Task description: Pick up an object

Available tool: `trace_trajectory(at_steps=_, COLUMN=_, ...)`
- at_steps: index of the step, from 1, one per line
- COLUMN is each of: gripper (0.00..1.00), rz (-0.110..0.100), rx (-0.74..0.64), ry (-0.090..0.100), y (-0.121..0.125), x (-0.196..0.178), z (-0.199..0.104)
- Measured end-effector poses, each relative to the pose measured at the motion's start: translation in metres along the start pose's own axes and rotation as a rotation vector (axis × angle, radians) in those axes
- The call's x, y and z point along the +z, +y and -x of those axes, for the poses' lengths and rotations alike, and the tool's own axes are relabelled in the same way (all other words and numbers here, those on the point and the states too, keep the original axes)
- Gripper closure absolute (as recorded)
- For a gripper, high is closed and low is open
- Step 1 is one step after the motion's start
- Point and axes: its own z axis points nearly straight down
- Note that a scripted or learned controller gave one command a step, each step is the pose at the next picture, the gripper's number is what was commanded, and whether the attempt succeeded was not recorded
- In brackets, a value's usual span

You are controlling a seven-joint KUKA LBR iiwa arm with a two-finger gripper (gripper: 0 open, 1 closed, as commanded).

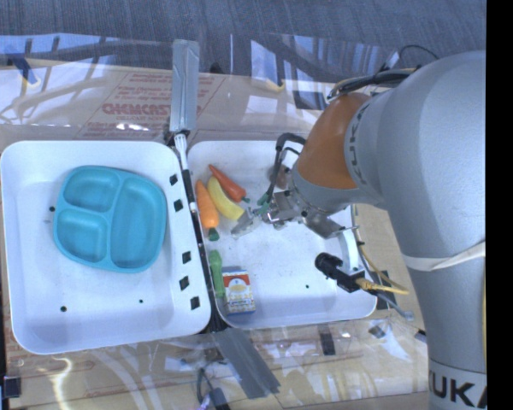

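- Camera view: the grey arm with the orange band [329,148] reaches in from three o'clock, over the right shallow white bin [274,301].
- The metal two-finger gripper [244,226] hangs low in that bin; fingertips at about nine o'clock of the wrist. Open or shut? Cannot tell; nothing visibly gripped.
- Just beside the tips, at ten o'clock: the yellow banana-shaped toy [224,198], with an orange carrot-shaped toy [227,182] above it and a second orange carrot [206,206] against the bin's left wall.
- At six o'clock: a slim green toy vegetable [215,269] and a small printed carton [237,289].
- Left white bin [34,314]: a turquoise three-compartment plastic plate [111,218].
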Motion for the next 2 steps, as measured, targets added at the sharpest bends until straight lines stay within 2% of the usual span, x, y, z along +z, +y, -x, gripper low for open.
trace_trajectory(at_steps=1, gripper=0.00, rz=0.000, rx=0.000, ry=0.000, y=0.000, x=0.000, z=0.000)
trace_trajectory(at_steps=2, gripper=0.00, rz=0.002, rx=-0.058, ry=0.000, y=0.035, x=-0.008, z=0.011)
